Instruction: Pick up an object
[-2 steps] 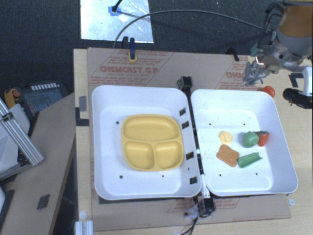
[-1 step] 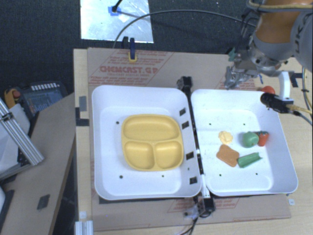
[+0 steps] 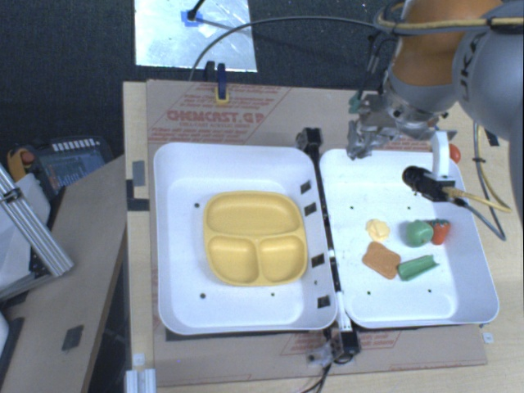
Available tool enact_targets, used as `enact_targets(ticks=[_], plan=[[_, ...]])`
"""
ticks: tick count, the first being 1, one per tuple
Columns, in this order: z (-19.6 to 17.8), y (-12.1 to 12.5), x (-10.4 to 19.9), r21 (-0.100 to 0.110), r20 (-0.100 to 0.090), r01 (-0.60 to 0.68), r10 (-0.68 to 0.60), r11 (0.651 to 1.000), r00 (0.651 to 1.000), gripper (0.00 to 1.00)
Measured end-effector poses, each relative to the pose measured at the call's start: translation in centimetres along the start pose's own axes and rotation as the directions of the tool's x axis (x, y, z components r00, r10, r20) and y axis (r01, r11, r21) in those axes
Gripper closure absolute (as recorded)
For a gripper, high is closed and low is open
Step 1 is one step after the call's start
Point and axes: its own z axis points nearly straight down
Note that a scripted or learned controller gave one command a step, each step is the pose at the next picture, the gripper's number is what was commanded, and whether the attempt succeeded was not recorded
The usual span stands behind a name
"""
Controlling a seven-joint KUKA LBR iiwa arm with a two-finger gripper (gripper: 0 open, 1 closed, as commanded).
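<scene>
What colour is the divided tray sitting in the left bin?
Pale yellow: the divided tray shows plainly in the camera view.

Small toys lie clustered in the right bin (image 3: 471,301): yellow piece (image 3: 377,229), orange block (image 3: 381,260), green pieces (image 3: 418,232).

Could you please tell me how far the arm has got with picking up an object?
Nothing looks done yet: the toys, including the orange piece and green piece, lie in the right bin. In hand: the gripper hangs above that bin's far left corner, away from them. Left: move over one, descend, grasp and lift.
</scene>
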Motion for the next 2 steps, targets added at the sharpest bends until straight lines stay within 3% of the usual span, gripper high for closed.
enact_targets(ticks=[1,2], plan=[[1.9,0.0,5.5,0.001,-0.001,0.001,-0.001,1.0,1.0,1.0],[1.5,-0.3,11.0,-0.001,0.0,0.001,-0.001,1.0,1.0,1.0]])
